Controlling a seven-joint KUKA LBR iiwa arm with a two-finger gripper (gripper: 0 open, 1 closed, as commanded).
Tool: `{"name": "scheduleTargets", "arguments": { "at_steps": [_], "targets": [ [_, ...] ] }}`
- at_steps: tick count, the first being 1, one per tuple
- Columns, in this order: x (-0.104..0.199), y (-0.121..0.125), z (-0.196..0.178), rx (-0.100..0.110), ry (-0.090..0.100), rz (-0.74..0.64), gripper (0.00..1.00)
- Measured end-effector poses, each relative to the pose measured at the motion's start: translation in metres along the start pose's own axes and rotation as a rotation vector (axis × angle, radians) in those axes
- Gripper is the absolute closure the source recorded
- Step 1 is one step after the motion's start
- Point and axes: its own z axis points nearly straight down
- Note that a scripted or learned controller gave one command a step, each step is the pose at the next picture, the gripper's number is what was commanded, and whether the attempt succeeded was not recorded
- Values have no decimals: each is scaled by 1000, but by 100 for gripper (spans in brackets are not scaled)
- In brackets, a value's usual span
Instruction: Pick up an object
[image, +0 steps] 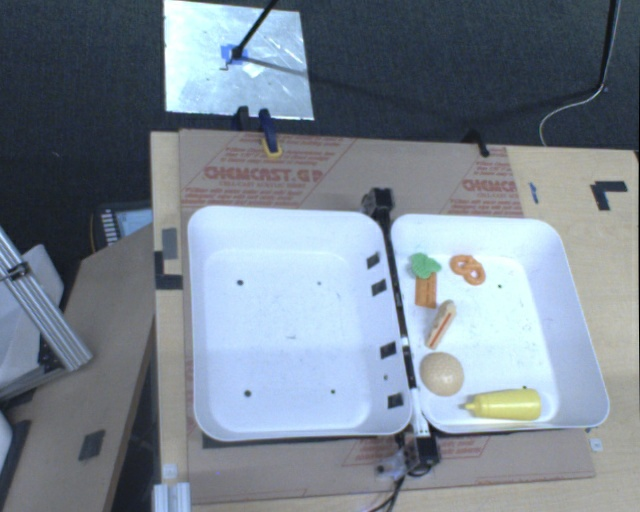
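Observation:
The right bin (560, 300) holds several small toy foods. A carrot with a green top (426, 279) lies near the bin's left wall, upper part. To its right is an orange pretzel (466, 267). Below the carrot lies a hot dog (441, 324), tilted. A tan round bun (442, 372) sits under it, and a yellow mustard bottle (503, 404) lies on its side along the front wall.
The left bin (285, 320) adjoins the right one along a clipped seam (395, 320). Both rest on a cardboard sheet (330, 165). A shiny metal plate (238, 60) lies at the back left, and an aluminium rail (40, 310) stands at the left edge.

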Motion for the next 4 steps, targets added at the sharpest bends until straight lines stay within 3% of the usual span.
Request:
{"name": "scheduleTargets", "arguments": {
  "at_steps": [1, 2, 3, 4],
  "targets": [
    [77, 35, 77, 11, 7, -6, 100],
    [144, 38, 8, 0, 4, -3, 100],
    [242, 19, 11, 5, 7, -8, 100],
    [330, 39, 12, 4, 7, -6, 100]
  ]
}}
